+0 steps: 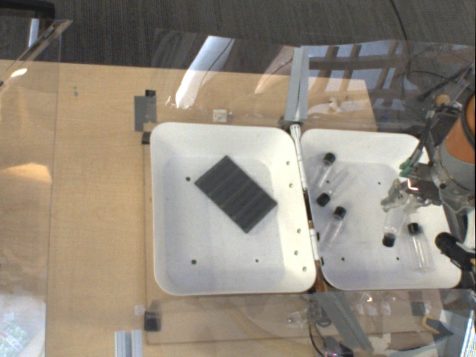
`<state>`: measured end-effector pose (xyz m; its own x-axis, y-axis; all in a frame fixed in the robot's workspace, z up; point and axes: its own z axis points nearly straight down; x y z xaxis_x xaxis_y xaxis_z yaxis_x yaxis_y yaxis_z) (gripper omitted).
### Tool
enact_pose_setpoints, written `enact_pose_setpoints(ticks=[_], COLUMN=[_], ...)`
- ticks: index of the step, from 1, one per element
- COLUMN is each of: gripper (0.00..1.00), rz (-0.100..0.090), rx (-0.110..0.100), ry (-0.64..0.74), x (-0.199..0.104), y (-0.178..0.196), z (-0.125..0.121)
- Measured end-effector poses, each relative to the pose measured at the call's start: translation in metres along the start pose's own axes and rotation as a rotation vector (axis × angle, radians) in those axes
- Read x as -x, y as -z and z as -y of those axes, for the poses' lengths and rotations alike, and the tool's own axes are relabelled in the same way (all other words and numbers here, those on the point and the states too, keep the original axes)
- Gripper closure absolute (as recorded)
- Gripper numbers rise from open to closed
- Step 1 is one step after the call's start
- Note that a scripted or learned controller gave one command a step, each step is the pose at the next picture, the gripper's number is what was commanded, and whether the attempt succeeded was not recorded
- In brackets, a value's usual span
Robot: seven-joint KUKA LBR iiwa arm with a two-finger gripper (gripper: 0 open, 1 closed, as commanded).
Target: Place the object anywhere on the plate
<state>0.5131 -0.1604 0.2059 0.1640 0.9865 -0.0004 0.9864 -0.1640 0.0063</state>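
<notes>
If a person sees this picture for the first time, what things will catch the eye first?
First, the dark ridged plate, lying diagonally in the left bin. Then the clear vials with black caps scattered in the right bin, and the gripper above that bin's right side.

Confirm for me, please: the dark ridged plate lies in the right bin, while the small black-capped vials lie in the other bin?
Not quite. The camera view shows the dark ridged plate in the left bin; the black-capped vials lie in the right bin.

Wooden bench [89, 199] bears two white bins [223, 274] side by side.
</notes>
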Motion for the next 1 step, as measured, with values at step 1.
enact_pose_setpoints(ticks=[1], gripper=[1.00], rz=[-0.001], rx=[-0.003], ry=[0.100], x=[-0.0409], y=[-0.0437], z=[0.0320])
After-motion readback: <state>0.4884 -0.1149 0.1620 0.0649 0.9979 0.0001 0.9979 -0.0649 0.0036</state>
